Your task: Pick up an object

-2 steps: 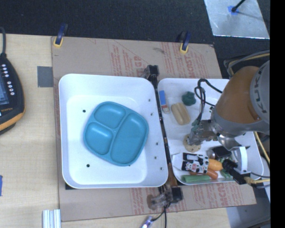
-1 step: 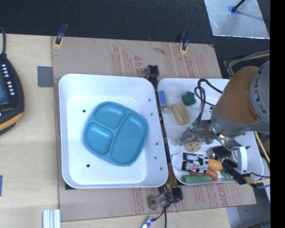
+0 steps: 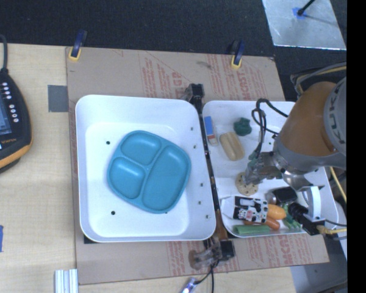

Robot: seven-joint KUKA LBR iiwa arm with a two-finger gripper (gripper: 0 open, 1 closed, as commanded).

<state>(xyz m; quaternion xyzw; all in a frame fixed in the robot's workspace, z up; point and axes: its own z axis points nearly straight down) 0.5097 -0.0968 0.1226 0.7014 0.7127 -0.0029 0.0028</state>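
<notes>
While the gripper sits low in the right bin, it hovers over a round tan disc. Fingers' spread: cannot tell. Blue divided plate lies in the left bin.

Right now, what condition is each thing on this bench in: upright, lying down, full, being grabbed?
Blue three-section plastic plate: lying flat, right side up, sections bare, in the left white bin.
Tan oblong block: lying on its side in the right white bin.
Dark green small toy: resting loose near the far wall.
Round tan perforated disc: flat, directly under the claw.
Orange carrot-like toy: lying among clutter at the near edge.
</notes>
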